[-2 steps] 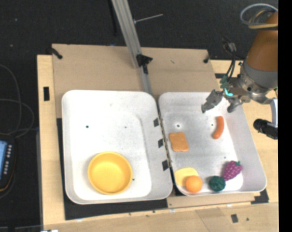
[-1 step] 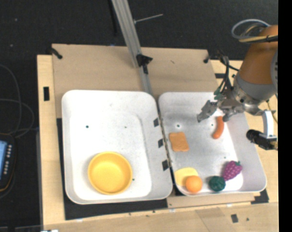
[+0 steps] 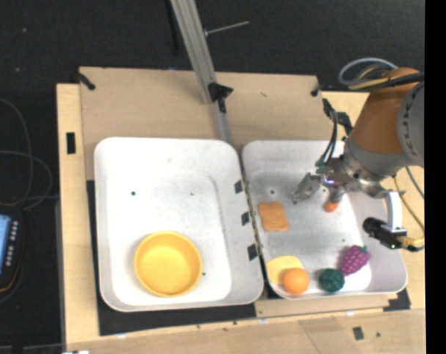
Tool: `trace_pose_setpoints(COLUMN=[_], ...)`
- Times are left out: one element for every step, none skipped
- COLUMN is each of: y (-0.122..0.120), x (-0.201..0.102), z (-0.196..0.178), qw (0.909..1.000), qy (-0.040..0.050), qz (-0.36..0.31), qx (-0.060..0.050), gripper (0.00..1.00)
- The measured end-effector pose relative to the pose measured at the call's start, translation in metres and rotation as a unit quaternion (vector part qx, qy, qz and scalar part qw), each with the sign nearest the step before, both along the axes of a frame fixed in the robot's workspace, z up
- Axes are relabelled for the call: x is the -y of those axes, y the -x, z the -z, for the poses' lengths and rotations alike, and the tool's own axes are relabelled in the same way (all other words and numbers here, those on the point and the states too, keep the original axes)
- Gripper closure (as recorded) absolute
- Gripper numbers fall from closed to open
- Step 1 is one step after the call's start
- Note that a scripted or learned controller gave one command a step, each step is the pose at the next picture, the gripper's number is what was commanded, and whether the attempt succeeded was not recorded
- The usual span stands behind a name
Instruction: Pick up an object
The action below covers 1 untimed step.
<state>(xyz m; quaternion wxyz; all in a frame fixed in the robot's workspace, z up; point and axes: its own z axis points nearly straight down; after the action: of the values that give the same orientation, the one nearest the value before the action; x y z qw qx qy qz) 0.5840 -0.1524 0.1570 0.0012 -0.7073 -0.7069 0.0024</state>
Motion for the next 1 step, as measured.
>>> trace_pose_setpoints(y=[0.0003], x=[0.0011], z=[0.0498], qw=[1.0], qy=[-0.0003], qz=[0.001], qx=[0.002], gripper=[0.0])
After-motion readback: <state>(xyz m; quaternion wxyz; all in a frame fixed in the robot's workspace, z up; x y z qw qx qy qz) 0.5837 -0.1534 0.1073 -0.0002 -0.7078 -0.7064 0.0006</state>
